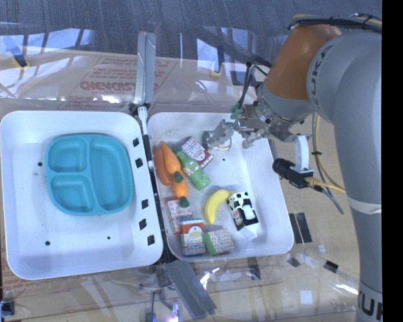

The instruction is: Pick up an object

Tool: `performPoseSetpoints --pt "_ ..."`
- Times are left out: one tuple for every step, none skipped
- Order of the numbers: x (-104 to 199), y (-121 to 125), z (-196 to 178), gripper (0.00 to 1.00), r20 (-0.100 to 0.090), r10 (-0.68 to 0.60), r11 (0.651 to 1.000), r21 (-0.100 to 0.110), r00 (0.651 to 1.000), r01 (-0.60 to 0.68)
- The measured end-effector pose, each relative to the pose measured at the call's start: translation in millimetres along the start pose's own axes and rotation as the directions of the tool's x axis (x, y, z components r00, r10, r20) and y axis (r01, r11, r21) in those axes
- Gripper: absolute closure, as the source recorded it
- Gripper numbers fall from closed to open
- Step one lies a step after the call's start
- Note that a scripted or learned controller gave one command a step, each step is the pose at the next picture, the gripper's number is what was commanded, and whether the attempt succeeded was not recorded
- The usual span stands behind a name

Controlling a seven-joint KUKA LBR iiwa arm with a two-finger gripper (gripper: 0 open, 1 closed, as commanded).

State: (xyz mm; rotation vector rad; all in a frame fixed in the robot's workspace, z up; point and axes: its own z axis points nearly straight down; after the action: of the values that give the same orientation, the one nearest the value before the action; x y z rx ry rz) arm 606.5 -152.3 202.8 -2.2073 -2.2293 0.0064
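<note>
White right bin (272, 200) holds my targets; the tool (218, 137) hangs above its far end, near the carton (196, 151). I can't tell its state. I'm on the approach; next, descend squarely onto one item.

Cardboard (114, 79): red print, reversed and blurred, cannot be read.
Arm (346, 72): dark letters "KU" run along the grey casing.
Arm base (371, 306): a "U" shows at the bottom edge.
Packets (196, 151): labels too small.

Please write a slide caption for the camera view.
Two-finger gripper above the right white bin of toy groceries; blue divided plate left.
</note>
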Motion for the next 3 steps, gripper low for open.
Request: performPoseSetpoints --pt "5 -64 114 0.00 0.000 -0.101 0.995 -0.002 0.995 0.101" --pt "4 -65 106 1.00 0.001 -0.105 0.995 0.001 0.995 0.105" --pt "24 -71 -1 1.00 0.002 0.126 0.992 -0.004 0.992 -0.126"
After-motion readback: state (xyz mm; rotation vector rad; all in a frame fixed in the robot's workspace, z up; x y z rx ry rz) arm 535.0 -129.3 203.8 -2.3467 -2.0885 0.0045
